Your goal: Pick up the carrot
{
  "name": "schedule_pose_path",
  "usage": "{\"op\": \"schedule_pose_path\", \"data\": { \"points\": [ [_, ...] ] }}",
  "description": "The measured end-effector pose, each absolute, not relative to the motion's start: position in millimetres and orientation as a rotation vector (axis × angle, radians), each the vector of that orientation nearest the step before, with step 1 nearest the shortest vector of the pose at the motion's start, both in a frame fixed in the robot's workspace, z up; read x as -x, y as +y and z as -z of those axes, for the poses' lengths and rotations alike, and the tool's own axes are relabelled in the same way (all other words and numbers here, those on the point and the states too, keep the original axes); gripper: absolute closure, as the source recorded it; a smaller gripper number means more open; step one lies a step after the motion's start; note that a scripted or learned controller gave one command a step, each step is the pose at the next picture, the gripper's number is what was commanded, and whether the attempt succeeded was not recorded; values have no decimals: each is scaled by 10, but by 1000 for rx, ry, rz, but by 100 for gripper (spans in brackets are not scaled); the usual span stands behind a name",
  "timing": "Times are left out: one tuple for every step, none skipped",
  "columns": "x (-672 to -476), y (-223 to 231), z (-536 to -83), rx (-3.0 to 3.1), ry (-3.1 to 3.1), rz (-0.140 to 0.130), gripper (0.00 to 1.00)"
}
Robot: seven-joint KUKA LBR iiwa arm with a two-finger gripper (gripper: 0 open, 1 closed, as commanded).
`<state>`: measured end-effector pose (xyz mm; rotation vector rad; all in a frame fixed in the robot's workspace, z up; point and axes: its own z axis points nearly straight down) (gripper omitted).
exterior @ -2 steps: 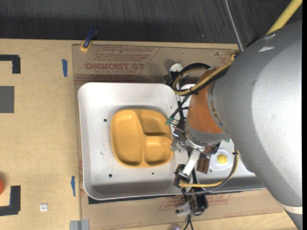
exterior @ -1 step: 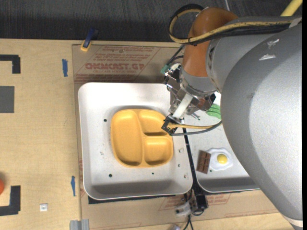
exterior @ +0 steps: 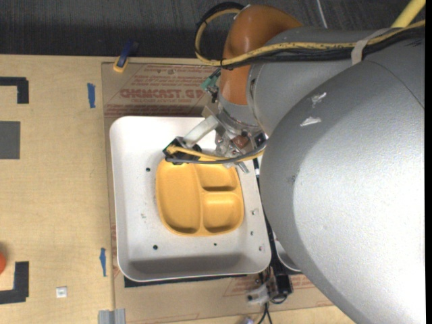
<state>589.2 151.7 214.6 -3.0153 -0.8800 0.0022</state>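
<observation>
The end effector [exterior: 226, 147] is masked by the wrist above the yellow divided plastic tray [exterior: 199, 208] in the white bin [exterior: 131, 181]; its state cannot be told. The place of the carrot cannot be established. An orange-red object [exterior: 2, 263] is cropped at the left edge.

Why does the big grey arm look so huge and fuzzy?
In the camera view the arm is nearest the lens, so it looks huge and a bit soft; the tray lower down is sharp, with a soft shine.

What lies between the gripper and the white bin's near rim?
In the camera view, a yellow divided tray lies between the gripper and the white bin's near rim, on the bin floor.
</observation>
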Motion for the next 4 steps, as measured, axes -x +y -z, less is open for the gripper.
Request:
{"op": "schedule_pose_path", "data": {
  "points": [
    [-6270,1081,-2926,3040,-793,0,100],
    [-6349,1076,-2709,3088,-575,-2,100],
    [-6459,1617,-2492,3124,-326,2,100],
    [-6458,1616,-2493,3125,-326,2,0]
  ]
}}
